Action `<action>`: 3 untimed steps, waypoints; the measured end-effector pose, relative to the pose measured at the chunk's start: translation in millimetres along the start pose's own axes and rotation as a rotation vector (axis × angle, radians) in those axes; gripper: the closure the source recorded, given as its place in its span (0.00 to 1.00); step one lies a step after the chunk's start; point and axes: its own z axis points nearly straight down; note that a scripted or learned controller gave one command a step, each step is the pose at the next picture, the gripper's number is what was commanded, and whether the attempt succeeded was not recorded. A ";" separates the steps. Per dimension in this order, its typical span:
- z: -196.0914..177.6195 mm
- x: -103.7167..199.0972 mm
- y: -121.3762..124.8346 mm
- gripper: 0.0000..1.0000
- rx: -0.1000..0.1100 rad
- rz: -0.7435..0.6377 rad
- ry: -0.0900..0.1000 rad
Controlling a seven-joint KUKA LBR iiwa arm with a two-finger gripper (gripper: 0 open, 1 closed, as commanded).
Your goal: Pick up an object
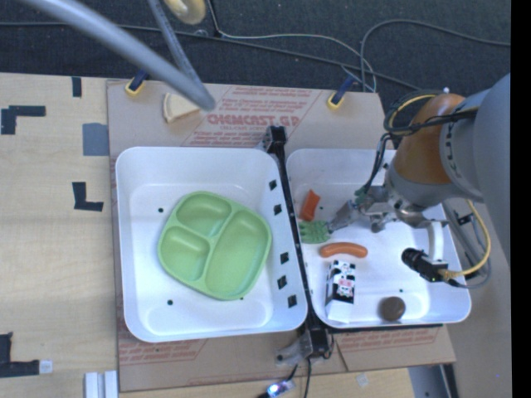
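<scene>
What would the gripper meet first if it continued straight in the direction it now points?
Probably the green toy: the gripper points left and slightly down toward it, with the orange carrot just above that line. Depth is unclear, so it might pass over.

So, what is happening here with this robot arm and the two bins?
The grey arm reaches into the right bin, its gripper low beside an orange carrot-like toy and a green leafy piece. A toy sausage, a milk carton and a brown round piece lie nearby. The left bin holds a green divided plate.
</scene>
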 end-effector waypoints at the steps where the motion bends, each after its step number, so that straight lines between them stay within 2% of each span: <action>1: -10.6 -0.1 0.6 1.00 -0.003 -0.001 -0.002; 3: -102.4 0.3 13.0 1.00 -0.004 -0.001 0.001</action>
